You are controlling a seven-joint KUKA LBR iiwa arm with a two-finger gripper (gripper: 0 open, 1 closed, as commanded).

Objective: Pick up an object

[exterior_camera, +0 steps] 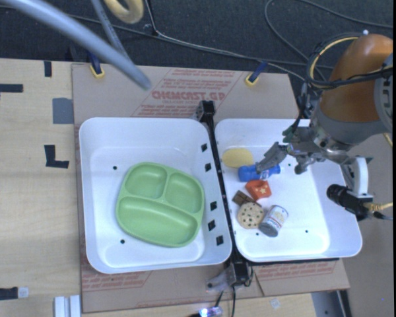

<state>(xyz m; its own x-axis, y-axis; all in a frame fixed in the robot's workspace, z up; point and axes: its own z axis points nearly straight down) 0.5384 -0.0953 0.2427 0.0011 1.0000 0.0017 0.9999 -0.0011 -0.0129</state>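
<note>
Here, fingers: the fingers hang low in the right bin, tips at the blue block; whether they are spread or pinching it I cannot tell.
Cluster: yellow piece just beyond the tips, orange piece, cookie and can nearer the camera, bunched by the divider, likely a pile to pick from.
Tray: green tray alone in the left bin, well away.
Writing: red print on the cardboard covering the tabletop, seemingly "CHEMCAST GP".
</note>
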